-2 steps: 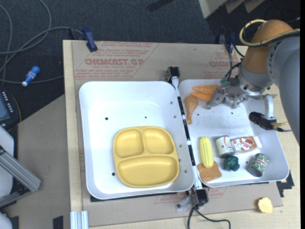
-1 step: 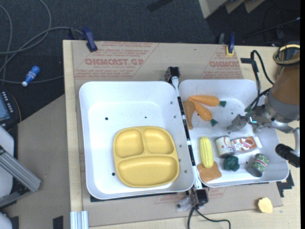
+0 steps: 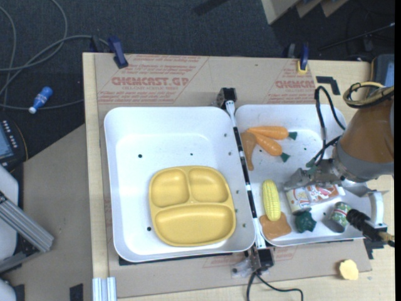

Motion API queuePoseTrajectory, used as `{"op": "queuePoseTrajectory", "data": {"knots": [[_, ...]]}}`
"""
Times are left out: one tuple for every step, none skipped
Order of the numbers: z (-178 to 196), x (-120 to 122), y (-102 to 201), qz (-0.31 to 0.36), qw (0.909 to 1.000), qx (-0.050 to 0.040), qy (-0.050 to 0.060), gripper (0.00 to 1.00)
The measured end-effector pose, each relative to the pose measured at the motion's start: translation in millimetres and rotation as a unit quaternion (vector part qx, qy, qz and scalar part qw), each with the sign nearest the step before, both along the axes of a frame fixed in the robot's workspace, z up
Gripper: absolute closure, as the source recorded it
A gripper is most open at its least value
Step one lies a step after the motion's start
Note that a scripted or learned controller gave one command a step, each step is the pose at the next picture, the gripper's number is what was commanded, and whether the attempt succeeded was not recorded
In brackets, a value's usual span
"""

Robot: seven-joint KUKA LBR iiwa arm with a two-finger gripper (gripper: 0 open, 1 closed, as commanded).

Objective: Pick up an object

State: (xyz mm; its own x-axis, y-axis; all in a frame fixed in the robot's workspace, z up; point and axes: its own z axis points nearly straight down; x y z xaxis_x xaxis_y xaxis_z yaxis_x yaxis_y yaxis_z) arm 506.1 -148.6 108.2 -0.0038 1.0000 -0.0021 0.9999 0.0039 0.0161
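Note:
The right bin (image 3: 301, 116) holds two orange carrots (image 3: 269, 139), an orange strip (image 3: 249, 150), a yellow corn cob (image 3: 270, 199), a flat orange piece (image 3: 276, 226), a white packet with red print (image 3: 307, 197), a dark green item (image 3: 305, 221) and a small can (image 3: 339, 217). My gripper (image 3: 307, 179) hangs low over the top edge of the white packet, with the grey arm and its orange band rising to the right. Whether it touches the packet is not visible. Nothing is seen lifted.
The left bin (image 3: 125, 137) carries a yellow divided plate (image 3: 191, 204). A yellow lump (image 3: 348, 269) lies on the bench outside the right bin's front corner. Black cables (image 3: 322, 115) loop over the right bin's back. The bin divider (image 3: 241, 168) runs close to the corn.

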Motion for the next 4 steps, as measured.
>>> {"op": "queuePoseTrajectory", "data": {"knots": [[-23.9,65.5,47.5,0.001,1.0,0.0004,0.005,0.0],[-24.1,-31.9,28.5,-0.005,0.9999,0.0019,0.012,0.0],[-22.9,53.0,18.7,0.0,1.0,-0.0002,0.005,0.0],[-21.2,147.5,53.1,0.001,1.0,-0.0061,0.007,0.0]]}}
